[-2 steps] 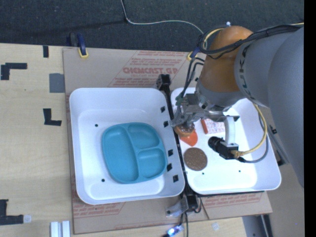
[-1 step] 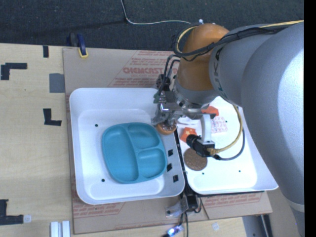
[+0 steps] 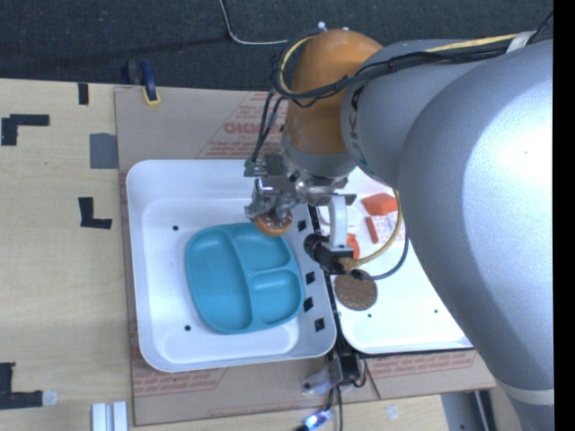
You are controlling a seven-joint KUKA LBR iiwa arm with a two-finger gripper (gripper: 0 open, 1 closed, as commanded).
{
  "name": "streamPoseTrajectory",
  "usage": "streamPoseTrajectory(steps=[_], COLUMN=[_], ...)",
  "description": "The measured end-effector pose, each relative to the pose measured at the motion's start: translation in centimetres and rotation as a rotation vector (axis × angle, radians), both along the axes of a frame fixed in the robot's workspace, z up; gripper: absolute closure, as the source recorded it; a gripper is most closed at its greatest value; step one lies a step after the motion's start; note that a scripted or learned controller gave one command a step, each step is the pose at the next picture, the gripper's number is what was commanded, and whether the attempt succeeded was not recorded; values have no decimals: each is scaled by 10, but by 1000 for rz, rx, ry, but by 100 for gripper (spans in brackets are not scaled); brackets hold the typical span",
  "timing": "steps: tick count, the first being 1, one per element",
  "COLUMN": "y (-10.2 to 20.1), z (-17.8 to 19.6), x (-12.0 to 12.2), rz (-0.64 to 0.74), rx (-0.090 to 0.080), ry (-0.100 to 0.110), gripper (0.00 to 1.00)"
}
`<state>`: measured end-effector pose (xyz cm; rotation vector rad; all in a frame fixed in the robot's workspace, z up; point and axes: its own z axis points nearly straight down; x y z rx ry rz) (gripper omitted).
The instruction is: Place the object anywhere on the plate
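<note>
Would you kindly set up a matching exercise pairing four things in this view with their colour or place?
Things:
1. plate
2. brown disc
3. orange block
4. gripper

Descriptions:
A. in the right bin, near its left wall
B. above the plate's top edge
C. blue, with compartments, in the left bin
D. at the back of the right bin, by the arm

Pairs: 1-C, 2-A, 3-D, 4-B

Tan bench (image 3: 54, 268), dark floor (image 3: 108, 16) beyond
</note>
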<state>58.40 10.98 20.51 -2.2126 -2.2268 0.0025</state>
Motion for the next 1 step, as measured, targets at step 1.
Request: streamPoseTrajectory(steps=[1], y=[-3], z=[0], x=[-1], rz=[-3], rx=[-1], ry=[1], gripper=[0])
